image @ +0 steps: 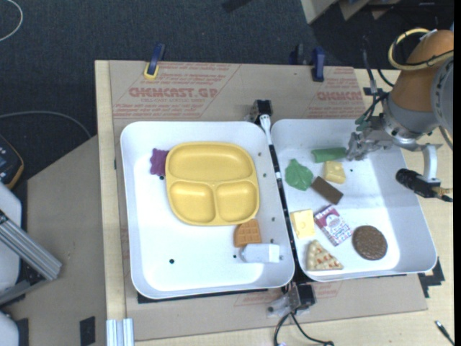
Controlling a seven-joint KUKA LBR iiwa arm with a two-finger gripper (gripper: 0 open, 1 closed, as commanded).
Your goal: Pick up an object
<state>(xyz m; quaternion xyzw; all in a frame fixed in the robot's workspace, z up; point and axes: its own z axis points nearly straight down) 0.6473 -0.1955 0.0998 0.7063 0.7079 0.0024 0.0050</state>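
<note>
Divided plate [212, 181] in the left bin [144, 215] — waffle [248, 233] just before it; cookie [369, 242] in the right bin [403, 215].

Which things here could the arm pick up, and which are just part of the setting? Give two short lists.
Could be picked:
green leaf
cheese wedge
brown bar
round cookie
pizza slice
waffle piece

Just the setting:
yellow divided plate
two white bins
blue clamps

You are looking at a robotics lab: a plywood bench [216, 85] clamped at twelve o'clock, two white bins [144, 265] on it, toy food inside, aluminium framing [25, 247] at eight o'clock, cables [14, 16] over dark carpet.
</note>
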